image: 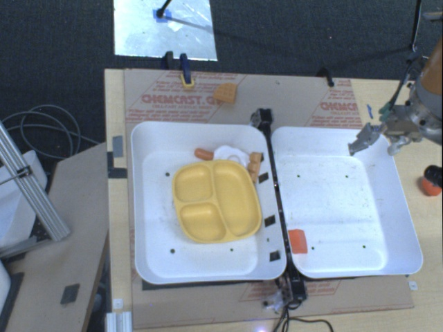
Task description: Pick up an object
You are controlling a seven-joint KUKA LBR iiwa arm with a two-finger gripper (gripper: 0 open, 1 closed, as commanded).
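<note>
Yellow tray [216, 203] fills left bin [149, 185]; end effector [378, 140] spread, holding nothing.

Yellow tray [216, 202]: we see three compartments, lying flat in the left bin.
Orange block [297, 241]: right bin's near-left corner.

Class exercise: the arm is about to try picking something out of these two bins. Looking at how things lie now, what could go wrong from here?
1. The small orange block lies close against the right white bin's left wall, so a finger of the claw may strike the wall.
2. The yellow three-compartment plastic tray in the left white bin is wide and flat, likely hard to grip.
3. The small orange sausage-shaped piece and the white object lie crowded behind the tray, so a grasp may nudge neighbours.
</note>
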